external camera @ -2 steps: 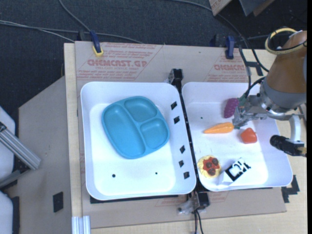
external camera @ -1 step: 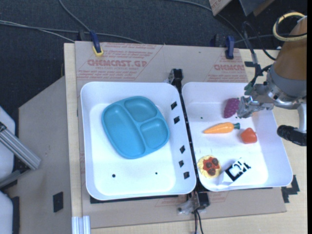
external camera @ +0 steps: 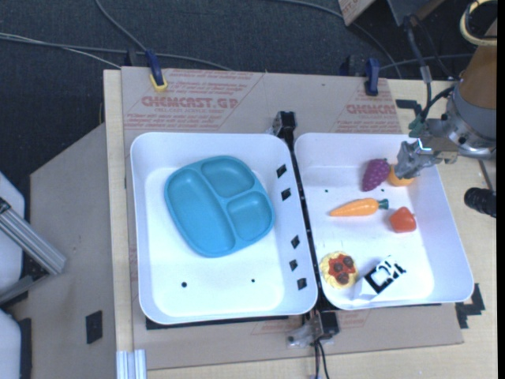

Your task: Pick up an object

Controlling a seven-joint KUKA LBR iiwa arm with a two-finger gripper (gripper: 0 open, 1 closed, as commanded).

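So far nothing lifted. Left bin (external camera: 150, 212) carries a blue divided plate (external camera: 218, 204), centre. Right bin (external camera: 450, 235): tart (external camera: 339, 268) at near-left corner, carrot (external camera: 355, 207) mid, grapes (external camera: 375, 174) toward far edge, red piece (external camera: 403, 220) right. Gripper (external camera: 410, 163) low beside grapes over an orange item (external camera: 399, 179); jaw state: cannot tell. Grasp and lift remain.

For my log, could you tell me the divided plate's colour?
Light blue plate, clearest in the camera view.

blue divided plate (external camera: 218, 204), two clamps (external camera: 156, 74)
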